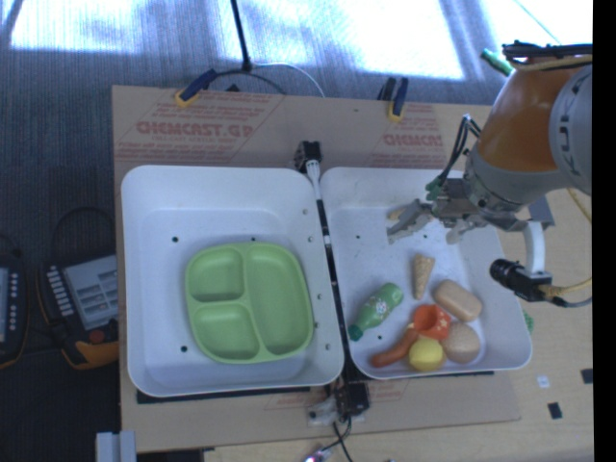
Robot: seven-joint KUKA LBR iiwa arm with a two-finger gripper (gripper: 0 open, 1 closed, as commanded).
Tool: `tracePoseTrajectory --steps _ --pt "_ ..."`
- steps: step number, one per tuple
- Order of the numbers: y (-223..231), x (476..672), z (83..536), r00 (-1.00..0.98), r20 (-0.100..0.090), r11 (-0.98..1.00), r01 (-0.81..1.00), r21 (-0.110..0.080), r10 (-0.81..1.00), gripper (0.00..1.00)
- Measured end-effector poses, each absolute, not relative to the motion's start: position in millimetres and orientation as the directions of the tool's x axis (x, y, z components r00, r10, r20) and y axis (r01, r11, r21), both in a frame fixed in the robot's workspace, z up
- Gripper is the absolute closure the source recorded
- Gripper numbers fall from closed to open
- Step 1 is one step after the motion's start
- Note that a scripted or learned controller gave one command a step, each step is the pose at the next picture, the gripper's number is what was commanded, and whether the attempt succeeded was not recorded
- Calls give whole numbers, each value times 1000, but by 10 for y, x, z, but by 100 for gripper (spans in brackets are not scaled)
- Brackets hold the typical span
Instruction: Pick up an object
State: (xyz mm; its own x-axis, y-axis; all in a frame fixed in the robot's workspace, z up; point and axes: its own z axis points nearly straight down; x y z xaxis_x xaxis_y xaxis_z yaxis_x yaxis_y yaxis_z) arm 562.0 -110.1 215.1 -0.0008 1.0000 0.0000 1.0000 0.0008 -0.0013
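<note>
The right bin (361,205) holds several toy foods in its near half: a green bottle (377,309), a pale cone (423,274), a tan bread roll (457,299), an orange piece (430,320), a red-orange stick (393,352), a yellow lemon (426,354) and a beige ball (463,343). My gripper (403,219) hangs over the bin's far middle, fingers pointing left. It is open, with nothing between the fingers. The cone lies just nearer than the gripper, apart from it.
A green divided plate (248,301) lies in the left bin (154,210). A black clamp (309,155) sits at the far end of the ridge between the bins. The arm's orange band (525,114) and a black cable fitting (515,277) overhang the right bin's right side.
</note>
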Motion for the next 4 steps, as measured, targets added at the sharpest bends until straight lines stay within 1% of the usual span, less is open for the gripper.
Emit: tracePoseTrajectory --steps 1,2,3,4 --pt "-571 5128 1838 -409 1 409 912 -1 912 0" --pt "-1087 4873 1193 -309 1 309 951 -3 951 0" --pt "-1025 4867 902 -337 -7 337 942 9 942 0" --pt "-1044 4897 1018 -334 -15 335 942 17 942 100"
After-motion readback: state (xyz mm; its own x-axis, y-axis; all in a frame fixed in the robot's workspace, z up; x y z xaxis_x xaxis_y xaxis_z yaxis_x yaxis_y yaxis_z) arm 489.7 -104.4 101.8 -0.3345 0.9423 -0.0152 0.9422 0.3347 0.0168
